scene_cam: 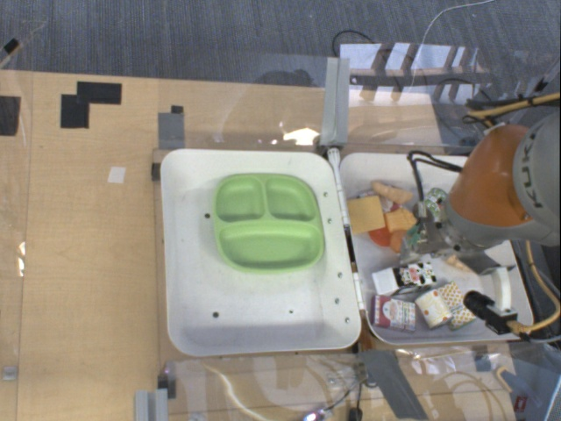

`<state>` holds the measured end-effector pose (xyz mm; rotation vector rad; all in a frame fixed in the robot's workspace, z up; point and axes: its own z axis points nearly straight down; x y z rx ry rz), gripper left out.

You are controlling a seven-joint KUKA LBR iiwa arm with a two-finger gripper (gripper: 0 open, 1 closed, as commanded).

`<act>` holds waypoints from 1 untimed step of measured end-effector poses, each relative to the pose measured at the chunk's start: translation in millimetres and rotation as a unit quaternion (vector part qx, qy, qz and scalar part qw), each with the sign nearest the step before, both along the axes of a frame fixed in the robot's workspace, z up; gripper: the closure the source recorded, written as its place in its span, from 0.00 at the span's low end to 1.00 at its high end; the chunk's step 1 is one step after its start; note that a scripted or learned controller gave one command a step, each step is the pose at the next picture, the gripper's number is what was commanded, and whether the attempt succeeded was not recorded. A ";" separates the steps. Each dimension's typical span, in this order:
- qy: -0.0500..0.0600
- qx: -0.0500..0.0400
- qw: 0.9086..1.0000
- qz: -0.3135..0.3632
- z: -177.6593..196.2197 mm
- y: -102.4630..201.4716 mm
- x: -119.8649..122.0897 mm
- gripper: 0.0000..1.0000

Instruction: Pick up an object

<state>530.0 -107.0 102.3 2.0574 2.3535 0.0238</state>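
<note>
Gripper down low in the right bin, tip buried among the clutter; open or closed, cannot tell, the wrist and dark hardware hide it. Nothing visibly held, so I judge the pick as not yet made.

Just beside the tip: an orange piece and a red piece on its left, a yellow block further left, a tan stick on the far side. Near side of the tip: a black-and-white card and a small white box, then a red-and-white packet and a patterned cup at the near wall. Any of these would count as the target; the orange piece looks the likeliest, being closest.

Arm comes in from the right, bent down steeply, probably to reach straight into the pile.

Left bin carries a green divided plate, well apart from the gripper, likely the drop-off side. Both bins sit on the wooden table.

Risk: things packed tight, a neighbour could get nudged or grabbed along.
</note>
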 end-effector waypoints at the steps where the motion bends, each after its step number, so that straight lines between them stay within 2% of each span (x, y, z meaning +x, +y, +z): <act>1: 0.000 0.000 1.000 0.000 -0.1 0.0 -0.1 0.00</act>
